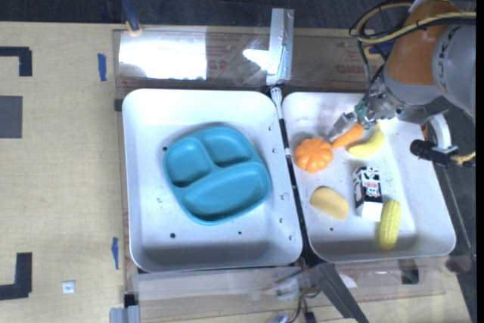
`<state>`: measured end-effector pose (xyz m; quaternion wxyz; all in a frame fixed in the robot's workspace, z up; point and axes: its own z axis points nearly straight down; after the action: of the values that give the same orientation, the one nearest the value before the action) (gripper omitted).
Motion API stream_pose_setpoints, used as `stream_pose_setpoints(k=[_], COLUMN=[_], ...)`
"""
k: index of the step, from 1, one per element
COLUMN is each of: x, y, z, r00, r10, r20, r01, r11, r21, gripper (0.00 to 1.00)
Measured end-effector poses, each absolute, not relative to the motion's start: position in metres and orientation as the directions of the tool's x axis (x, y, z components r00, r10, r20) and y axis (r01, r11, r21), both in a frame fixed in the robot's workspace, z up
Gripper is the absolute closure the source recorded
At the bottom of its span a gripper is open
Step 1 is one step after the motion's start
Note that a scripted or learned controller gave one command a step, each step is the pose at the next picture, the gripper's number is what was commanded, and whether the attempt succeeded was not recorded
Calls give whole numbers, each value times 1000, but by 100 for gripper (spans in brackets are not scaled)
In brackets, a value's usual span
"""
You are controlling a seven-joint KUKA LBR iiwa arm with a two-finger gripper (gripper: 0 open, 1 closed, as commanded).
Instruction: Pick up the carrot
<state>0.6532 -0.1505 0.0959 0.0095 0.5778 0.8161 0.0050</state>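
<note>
The carrot (346, 137) lies slantwise in the right bin (435, 238), touching the pumpkin (314, 153) and banana (365, 142). The gripper (354, 117) sits at its upper end (whether it is open or closed I cannot tell). It looks like light, stiff, smooth plastic; mid-body, across its width, seems the safest hold.

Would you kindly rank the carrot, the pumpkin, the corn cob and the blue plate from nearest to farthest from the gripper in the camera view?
1. The carrot, right at the gripper in the right bin's upper part.
2. The pumpkin, just left of the carrot, by the bin's left wall.
3. The corn cob, at the right bin's lower right.
4. The blue plate, farthest, in the left bin.
</note>
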Motion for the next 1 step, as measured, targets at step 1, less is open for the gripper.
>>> stream_pose_setpoints(k=[1], x=[657], y=[-152], z=[111], r00=[-332], r10=[943], r20=[-21], r01=[943], r11=[332], r21=[31], gripper=[100])
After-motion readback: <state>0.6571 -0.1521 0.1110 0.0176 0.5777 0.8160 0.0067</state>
